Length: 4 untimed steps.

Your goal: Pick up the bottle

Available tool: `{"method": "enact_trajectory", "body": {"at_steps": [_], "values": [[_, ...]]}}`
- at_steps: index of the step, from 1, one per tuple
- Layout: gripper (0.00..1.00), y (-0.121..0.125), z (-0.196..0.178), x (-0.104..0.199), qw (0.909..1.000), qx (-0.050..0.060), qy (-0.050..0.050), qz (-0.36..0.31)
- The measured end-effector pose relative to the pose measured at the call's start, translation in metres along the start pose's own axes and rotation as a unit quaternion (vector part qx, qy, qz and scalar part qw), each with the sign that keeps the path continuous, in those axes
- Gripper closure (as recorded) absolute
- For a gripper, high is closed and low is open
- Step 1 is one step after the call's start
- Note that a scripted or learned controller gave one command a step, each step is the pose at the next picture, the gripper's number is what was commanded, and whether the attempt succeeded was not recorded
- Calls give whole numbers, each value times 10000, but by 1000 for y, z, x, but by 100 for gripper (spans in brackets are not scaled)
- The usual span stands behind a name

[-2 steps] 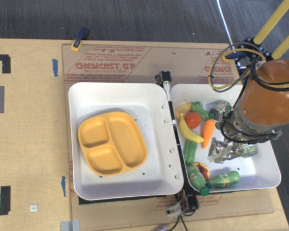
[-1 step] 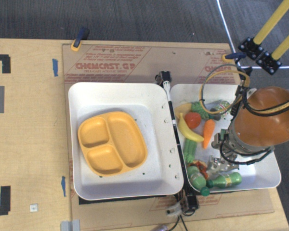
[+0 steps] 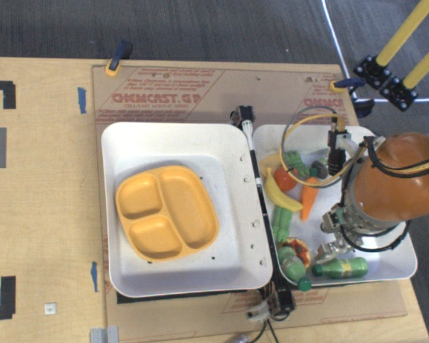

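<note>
**A:** Where's the bottle?

**B:** The green bottle (image 3: 341, 267) lies on its side in the right bin (image 3: 400, 269), near the front wall. One end points toward the divider between the bins.

**A:** And the gripper?

**B:** The gripper (image 3: 337, 243) is over the right bin, directly above the bottle's middle, close to it. From this angle contact isn't clear. Can't tell if the fingers are spread or pressed together: the wrist and orange band (image 3: 397, 176) block most of it.

**A:** Neighbours?

**B:** A second green bottle (image 3: 293, 266) sits just left of it, angled, near the front-left corner. A banana (image 3: 280, 194), a carrot (image 3: 308, 197) and a tomato (image 3: 284, 179) lie farther back, apart from the target.

**A:** Left bin?

**B:** The left bin (image 3: 129, 145) holds a yellow divided tray (image 3: 166, 211), roughly central.
</note>
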State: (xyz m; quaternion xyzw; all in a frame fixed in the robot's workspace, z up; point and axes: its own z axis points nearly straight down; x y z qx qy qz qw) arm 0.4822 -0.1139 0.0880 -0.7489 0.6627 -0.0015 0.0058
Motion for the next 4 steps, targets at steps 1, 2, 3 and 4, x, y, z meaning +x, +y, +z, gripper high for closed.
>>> {"method": "enact_trajectory", "body": {"at_steps": [1,2,3,4], "values": [[100,7,0,64,9952,8,10,-978],[100,-3,0,-8,9872,-39,31,-1596],[100,9,-1,55,9527,-42,3,-3039],[100,-31,-43,-13,9462,-46,-5,-3237]]}}
